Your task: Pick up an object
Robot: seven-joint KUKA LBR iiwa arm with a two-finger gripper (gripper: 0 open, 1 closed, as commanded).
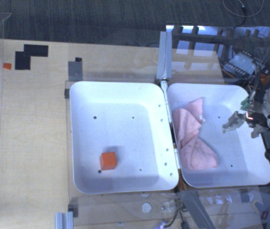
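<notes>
A small orange cube [108,161] lies in the left bin [82,128], toward its front left. A crumpled pink cloth [192,138] lies against the left wall of the right bin [230,175]. My gripper [243,126] hangs over the right side of the right bin, to the right of the cloth and apart from it. Its fingers [231,123] are spread open with nothing between them.
The two bins meet at a central divider [169,128]. A metal post [164,56] and frame stand behind them. Black markers [29,55] lie on the wooden bench at the far left. Cables and equipment crowd the back right corner.
</notes>
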